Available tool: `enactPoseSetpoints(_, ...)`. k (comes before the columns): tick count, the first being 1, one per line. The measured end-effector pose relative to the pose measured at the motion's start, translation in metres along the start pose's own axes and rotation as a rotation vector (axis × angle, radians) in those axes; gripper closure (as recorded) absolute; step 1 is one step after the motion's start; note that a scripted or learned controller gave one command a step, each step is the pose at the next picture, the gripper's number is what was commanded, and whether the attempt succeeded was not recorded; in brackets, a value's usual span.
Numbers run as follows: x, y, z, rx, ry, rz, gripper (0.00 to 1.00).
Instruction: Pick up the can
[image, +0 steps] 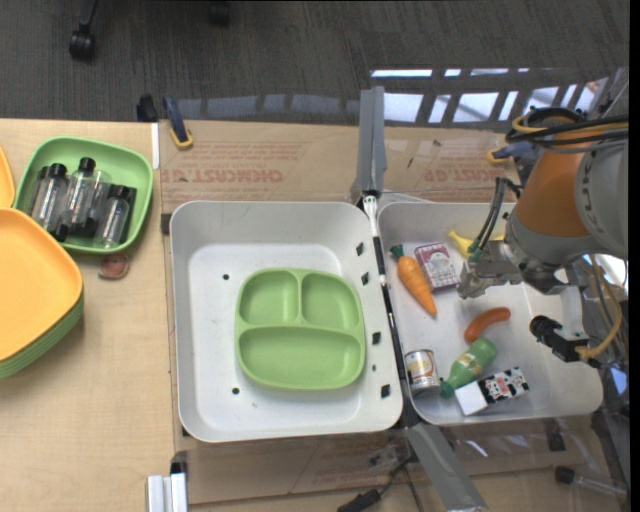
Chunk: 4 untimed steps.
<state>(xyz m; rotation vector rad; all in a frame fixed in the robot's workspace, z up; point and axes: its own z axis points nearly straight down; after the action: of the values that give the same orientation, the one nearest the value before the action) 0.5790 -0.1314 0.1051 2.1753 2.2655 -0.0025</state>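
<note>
The arm was built of rounded grey segments, with a broad orange band wrapped around it above the wrist. Yellow and black cables looped over its upper part, and thin dark wires ran down beside the band toward the pale metallic gripper. Further black fittings and a cable bundle hung off the arm's lower side, next to a shiny, reflective grey casing.
</note>
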Motion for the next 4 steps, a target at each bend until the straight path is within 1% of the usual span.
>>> enactPoseSetpoints(1,-0.037,-0.006,0.014,0.002,0.001,0.002,1.0)
enactPoseSetpoints(2,-0.03,-0.013,0.015,0.004,0.002,0.045,1.0)
enactPoseSetpoints(3,-0.034,0.0,0.014,0.0,0.0,0.067,1.0)
enactPoseSetpoints(4,-0.003,0.009,-0.083,0.001,0.0,0.111,1.0)
